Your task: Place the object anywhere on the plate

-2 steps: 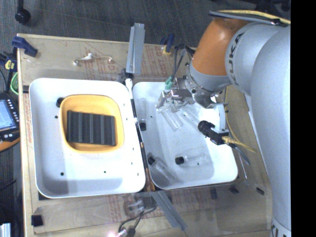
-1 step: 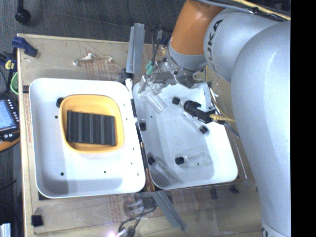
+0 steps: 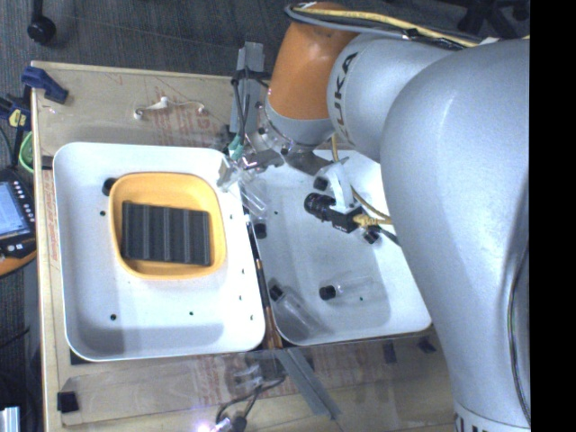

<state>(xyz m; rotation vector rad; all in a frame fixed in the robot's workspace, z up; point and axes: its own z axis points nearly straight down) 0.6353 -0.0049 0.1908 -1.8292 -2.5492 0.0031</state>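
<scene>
A yellow plate (image 3: 164,185) with rounded corners lies in the left white bin (image 3: 99,318). A dark grey ridged block (image 3: 167,234) rests flat on the middle of the plate. My gripper (image 3: 243,171) hangs at the far end of the wall between the two bins, just right of the plate's far right corner and above the right bin's (image 3: 364,318) far left corner. I see nothing clearly held in it. The orange wrist band (image 3: 306,61) and grey arm cover much of the right bin.
A black cable fitting (image 3: 326,207) on the arm hangs over the right bin. A small clear item with a dark end (image 3: 340,290) lies on that bin's floor. A clear plastic piece (image 3: 292,313) sits at its near left corner. The wooden bench (image 3: 135,97) surrounds both bins.
</scene>
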